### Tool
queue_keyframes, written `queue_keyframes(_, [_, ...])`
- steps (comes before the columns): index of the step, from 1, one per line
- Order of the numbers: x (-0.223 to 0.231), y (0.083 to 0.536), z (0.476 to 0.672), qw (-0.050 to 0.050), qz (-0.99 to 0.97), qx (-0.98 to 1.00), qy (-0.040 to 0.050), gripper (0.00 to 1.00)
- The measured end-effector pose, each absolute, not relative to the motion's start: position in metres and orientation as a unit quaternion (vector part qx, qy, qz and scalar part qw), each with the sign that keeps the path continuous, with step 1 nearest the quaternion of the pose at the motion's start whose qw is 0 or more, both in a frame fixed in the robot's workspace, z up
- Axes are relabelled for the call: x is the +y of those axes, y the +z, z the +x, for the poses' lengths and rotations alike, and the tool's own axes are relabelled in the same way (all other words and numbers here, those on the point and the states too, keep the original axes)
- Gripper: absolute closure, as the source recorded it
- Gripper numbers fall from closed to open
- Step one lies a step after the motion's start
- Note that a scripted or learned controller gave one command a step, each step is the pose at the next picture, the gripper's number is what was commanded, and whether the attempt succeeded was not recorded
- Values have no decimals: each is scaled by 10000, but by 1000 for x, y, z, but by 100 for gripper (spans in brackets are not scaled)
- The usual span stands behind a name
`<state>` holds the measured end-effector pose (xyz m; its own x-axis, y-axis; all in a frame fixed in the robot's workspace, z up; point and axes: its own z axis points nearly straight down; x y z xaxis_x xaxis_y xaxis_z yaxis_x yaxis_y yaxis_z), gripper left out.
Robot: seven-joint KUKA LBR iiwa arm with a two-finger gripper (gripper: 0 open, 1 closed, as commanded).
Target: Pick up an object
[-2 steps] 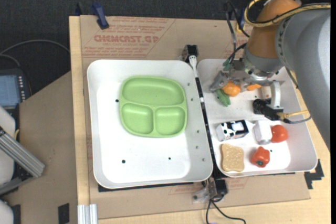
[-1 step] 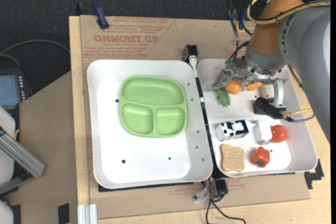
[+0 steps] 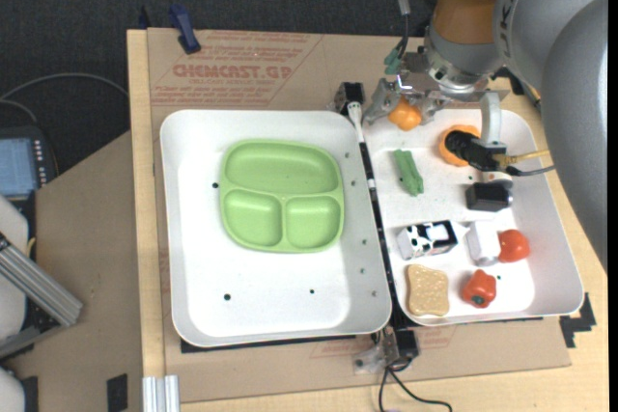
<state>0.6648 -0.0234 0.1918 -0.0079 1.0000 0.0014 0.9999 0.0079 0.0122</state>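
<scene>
1. Arm (image 3: pixel 541 24): grey with an orange band, reaching in from the right of the view. It is low over the far end of the right-hand bin.
2. Left bin (image 3: pixel 183 236): lies well off to the gripper's left in the view, on the nearer side.
3. Right bin (image 3: pixel 546 236): directly beneath the gripper and running toward the near edge of the bench.
4. Green divided plate (image 3: pixel 282 196): in the left bin, well apart from the gripper, with nothing on it.
5. Gripper (image 3: pixel 404 101): at the far left corner of the right bin, close to the wall between the bins. Cannot tell whether it is open or closed at this angle.
6. Loose items nearer the camera than the gripper, none touching it: bread slice (image 3: pixel 427 290) farthest away, black-and-white toy (image 3: pixel 428 238) between, green stick (image 3: pixel 408 173) closest.
7. Orange ball (image 3: pixel 406 118): the likely target, immediately below the gripper tip and touching or nearly so. It is small, round, smooth and bright orange-yellow, with its top edge hidden by the gripper.
8. Progress, my judgement: the approach is done and the gripper is on target. A grasp is not confirmed, since I cannot see whether the ball rests on the bin floor or is off it. Closing, if not yet done, and a clear lift remain.
</scene>
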Motion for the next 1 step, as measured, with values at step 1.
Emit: queue_keyframes(1, [-5, 184, 579, -40, 7075, 7067, -23, 100])
